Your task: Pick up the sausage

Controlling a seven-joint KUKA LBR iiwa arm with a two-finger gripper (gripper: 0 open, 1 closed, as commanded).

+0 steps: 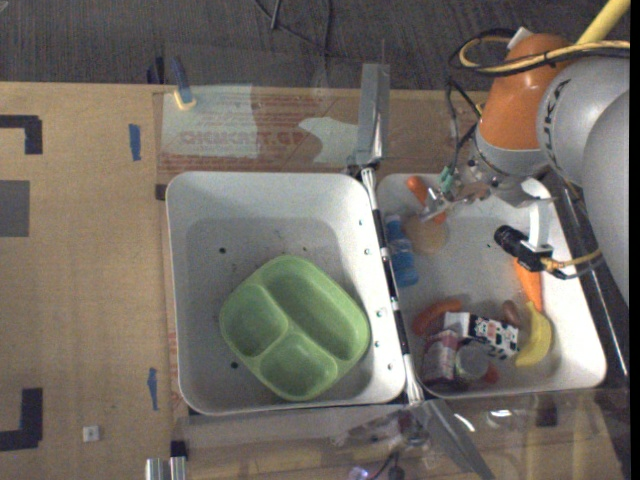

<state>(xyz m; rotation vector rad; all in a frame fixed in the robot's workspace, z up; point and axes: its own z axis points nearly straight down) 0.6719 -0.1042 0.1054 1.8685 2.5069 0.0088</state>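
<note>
The gripper (440, 196) is hanging over the far left corner of the right bin (585, 368), and I cannot tell how it is set or whether it is carrying anything. The sausage (437, 315) seems to be lying near the bin's front left, touching a heap of packets (480, 333) and well apart from the gripper. A descent here is risking a miss, or a grab of the blue item (402, 258) instead, because the clutter is crowding the target.

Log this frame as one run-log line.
gripper: over right bin's far-left corner, grip unclear | sausage: on bin floor, apart from gripper | green tray: left bin
</note>
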